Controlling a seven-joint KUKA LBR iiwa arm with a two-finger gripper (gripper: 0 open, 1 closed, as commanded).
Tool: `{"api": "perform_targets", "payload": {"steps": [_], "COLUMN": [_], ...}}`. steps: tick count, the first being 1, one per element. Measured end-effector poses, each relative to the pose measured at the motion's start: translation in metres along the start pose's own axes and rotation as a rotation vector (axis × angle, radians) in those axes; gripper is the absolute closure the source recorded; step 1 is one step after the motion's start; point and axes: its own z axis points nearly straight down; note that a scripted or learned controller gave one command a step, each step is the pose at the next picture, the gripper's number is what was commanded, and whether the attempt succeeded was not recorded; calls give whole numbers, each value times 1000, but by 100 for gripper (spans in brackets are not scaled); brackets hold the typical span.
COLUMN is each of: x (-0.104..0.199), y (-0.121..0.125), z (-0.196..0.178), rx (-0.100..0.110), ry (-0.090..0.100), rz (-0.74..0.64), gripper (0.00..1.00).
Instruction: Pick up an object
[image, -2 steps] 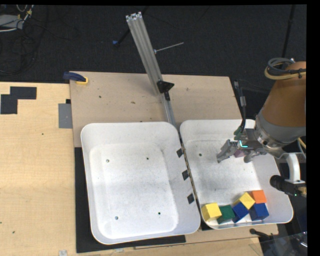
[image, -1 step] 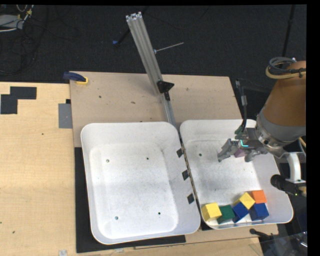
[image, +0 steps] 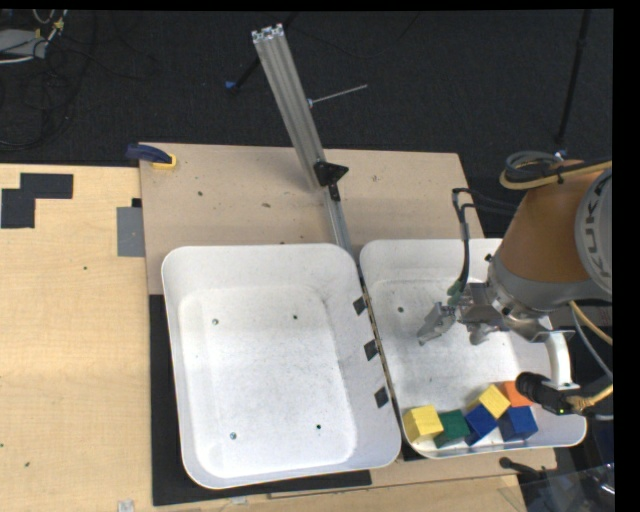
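Observation:
Several small blocks lie clustered in the near corner of the right bin (image: 420, 270): a yellow block (image: 423, 421), a green block (image: 452, 428), a blue block (image: 480, 426), a second yellow block (image: 493, 401), an orange block (image: 518, 391) and another blue block (image: 519, 424). My gripper (image: 457, 332) hangs over the middle of the right bin, farther back than the blocks and apart from them. Its fingers are spread open and nothing sits between them.
The left bin (image: 190, 290) sits beside the right one, with black clips (image: 368, 348) along the shared edge. A slanted aluminium post (image: 295, 110) rises behind the bins. The orange-banded arm (image: 550, 240) covers the right bin's far right side.

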Motion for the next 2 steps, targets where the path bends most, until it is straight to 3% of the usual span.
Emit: {"api": "perform_targets", "payload": {"steps": [2], "x": [1], "y": [5], "z": [81], "rx": [-7], "ry": [0], "rz": [3], "gripper": [0]}}
